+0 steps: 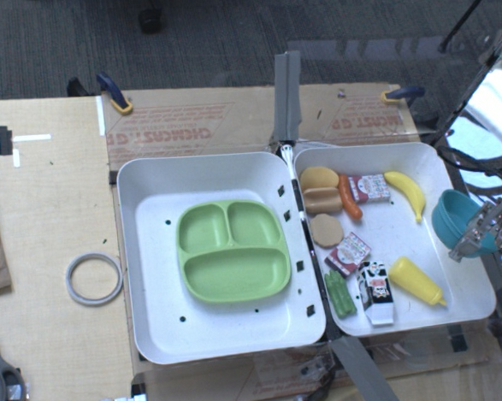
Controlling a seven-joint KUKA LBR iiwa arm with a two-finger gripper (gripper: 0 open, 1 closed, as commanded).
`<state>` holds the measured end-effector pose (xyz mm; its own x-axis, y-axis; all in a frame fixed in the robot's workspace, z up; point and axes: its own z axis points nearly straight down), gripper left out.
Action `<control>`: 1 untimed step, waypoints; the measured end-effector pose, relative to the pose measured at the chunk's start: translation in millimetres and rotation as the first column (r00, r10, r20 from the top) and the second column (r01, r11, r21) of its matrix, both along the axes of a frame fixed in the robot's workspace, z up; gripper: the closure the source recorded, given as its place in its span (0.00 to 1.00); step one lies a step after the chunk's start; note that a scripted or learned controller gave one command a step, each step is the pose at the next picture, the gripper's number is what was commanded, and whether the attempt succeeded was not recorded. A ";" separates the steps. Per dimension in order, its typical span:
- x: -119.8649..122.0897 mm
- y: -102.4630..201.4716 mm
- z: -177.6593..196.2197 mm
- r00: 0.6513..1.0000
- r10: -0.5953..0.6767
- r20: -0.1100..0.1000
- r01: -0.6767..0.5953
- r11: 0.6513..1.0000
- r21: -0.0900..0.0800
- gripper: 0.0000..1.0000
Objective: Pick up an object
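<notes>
My gripper (481, 236) is at the right rim of the right bin (420, 159), reaching in from the right. A teal cup (453, 214) hangs tilted over that rim, and the metal fingers (471, 242) are clamped on its wall. The cup sits above the bin edge rather than resting on the floor. Inside the right bin lie a yellow banana (407, 193), a yellow squash-like toy (416, 281), a bun (320, 189), an orange hot dog (348, 197) and a black-and-white milk carton (376, 291).
The left bin (151, 245) holds a green divided plate (233, 251). Small red-and-white packets (371, 187) (349, 254), a tan disc (327, 229) and a green packet (340, 293) crowd the right bin's left half. A tape ring (94, 277) lies on the bench at left.
</notes>
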<state>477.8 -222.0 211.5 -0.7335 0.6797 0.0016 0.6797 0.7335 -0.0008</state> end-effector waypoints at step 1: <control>26.3 14.6 -44.5 0.909 -0.416 0.008 0.416 0.909 0.018 1.00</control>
